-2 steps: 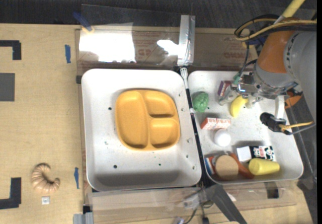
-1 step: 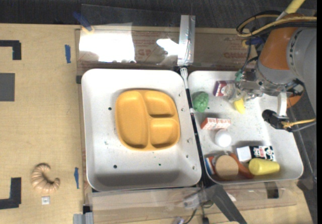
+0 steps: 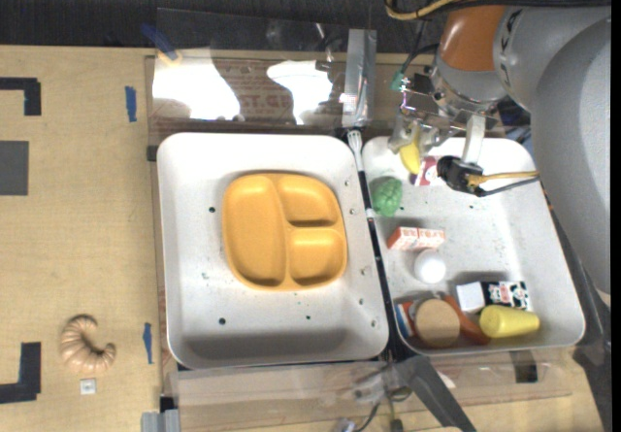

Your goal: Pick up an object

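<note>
My gripper [image 3: 434, 141] hangs over the far left corner of the right bin [image 3: 543, 255], below the orange wrist band. A small yellow object [image 3: 410, 157] with a red bit under it sits right at the gripper's left side, touching or very close to it; whether it is gripped I cannot tell. Just in front of it lies a green object [image 3: 386, 194]. Nearer lie a red and white carton [image 3: 417, 238], a white round piece [image 3: 430, 271], a brown round item [image 3: 438, 320], a yellow item [image 3: 507, 322] and a black and white carton [image 3: 505, 295].
The left bin [image 3: 184, 275] holds a yellow divided plate [image 3: 284, 228]. A croissant-shaped toy [image 3: 87, 343] lies on the bench at the lower left. A black part with a yellow cable [image 3: 464, 173] hangs beside the gripper. The arm's grey body covers the right bin's right side.
</note>
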`<state>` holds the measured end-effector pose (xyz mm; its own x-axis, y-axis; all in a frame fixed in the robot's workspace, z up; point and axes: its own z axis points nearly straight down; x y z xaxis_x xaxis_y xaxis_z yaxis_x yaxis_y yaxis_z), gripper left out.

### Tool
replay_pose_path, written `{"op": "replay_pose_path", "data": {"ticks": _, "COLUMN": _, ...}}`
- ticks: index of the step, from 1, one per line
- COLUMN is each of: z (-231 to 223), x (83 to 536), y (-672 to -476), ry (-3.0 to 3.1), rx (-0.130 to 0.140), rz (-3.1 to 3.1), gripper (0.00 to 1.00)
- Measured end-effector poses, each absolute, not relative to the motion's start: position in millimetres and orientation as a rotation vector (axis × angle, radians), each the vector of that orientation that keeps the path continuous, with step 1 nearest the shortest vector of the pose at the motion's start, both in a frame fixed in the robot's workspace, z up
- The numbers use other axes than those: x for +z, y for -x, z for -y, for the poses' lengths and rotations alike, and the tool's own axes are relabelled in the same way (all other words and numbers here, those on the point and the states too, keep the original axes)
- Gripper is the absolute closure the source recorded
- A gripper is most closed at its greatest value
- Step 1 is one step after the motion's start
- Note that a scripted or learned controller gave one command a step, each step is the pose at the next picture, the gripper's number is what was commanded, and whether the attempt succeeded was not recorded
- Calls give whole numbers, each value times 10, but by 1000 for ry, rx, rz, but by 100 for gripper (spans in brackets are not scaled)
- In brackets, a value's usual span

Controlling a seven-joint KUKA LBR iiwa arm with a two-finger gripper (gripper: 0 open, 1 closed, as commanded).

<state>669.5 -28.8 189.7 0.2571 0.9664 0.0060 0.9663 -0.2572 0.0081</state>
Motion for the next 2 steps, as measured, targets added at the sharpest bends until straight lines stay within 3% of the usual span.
{"op": "replay_pose_path", "data": {"ticks": 1, "z": 850, "x": 1851, "y": -6667, "ry": -2802, "rx": 0, "rz": -1418, "gripper": 100}}
{"op": "replay_pose_path", "data": {"ticks": 2, "z": 894, "x": 1970, "y": -6537, "ry": -2884, "rx": -2, "rz": -1250, "gripper": 100}}
